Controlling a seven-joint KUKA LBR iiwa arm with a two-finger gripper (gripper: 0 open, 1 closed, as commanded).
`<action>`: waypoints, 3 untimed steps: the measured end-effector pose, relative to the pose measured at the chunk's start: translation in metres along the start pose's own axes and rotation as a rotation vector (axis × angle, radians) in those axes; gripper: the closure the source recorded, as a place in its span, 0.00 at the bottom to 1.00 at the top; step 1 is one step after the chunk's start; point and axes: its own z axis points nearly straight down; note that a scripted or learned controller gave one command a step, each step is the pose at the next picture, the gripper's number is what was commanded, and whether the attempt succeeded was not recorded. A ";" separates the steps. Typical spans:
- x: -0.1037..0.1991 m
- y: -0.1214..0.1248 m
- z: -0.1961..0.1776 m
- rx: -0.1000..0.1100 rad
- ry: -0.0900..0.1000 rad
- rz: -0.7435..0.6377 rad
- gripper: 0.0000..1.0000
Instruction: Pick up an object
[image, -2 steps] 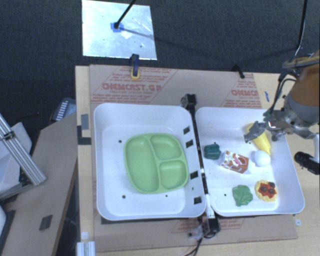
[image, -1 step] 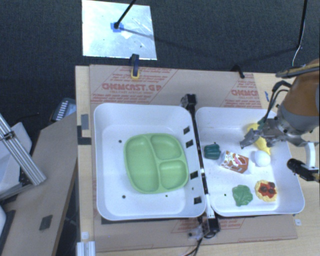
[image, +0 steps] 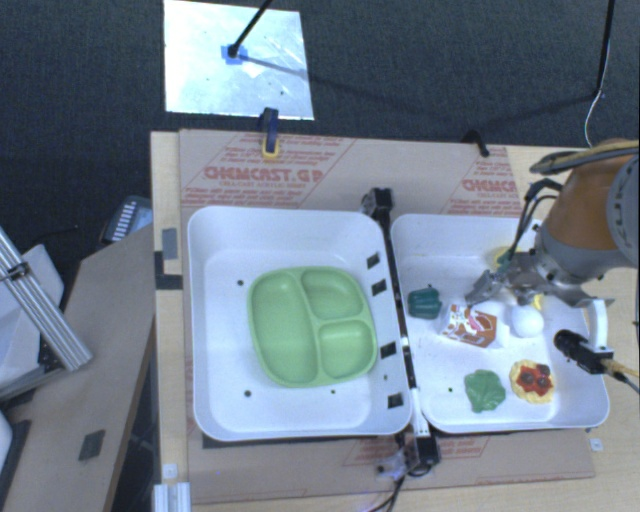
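Your grey arm with the orange band (image: 590, 215) reaches in from the right over the right-hand shallow white bin (image: 440, 240), and its two-finger gripper (image: 497, 285) hangs low just above the red-and-white crinkled packet (image: 470, 325). Whether that tool is released, clenched or grasping anything, you cannot tell from this angle. The candidates to pick all lie in that bin: the packet, a round white egg-like ball (image: 525, 322) touching its right side, a dark green pepper-shaped toy (image: 425, 302) to its left, a bright green leafy lump (image: 485, 390) near the front, and a yellow disc with red topping (image: 532, 381) beside it. The left-hand white bin (image: 215, 250) holds a pale green three-compartment plastic tray (image: 310, 325). Your main risk is crowding: with packet and ball touching, a descent between them will likely straddle both, rolling the ball away or pinching just a corner of the packet. The packet looks slick and flat, so it may slide out on lifting.
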 end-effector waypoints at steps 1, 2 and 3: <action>-0.001 0.001 -0.013 -0.004 -0.002 0.001 1.00; -0.008 0.010 -0.064 -0.007 -0.003 -0.002 1.00; -0.017 0.005 -0.116 -0.007 -0.003 0.000 1.00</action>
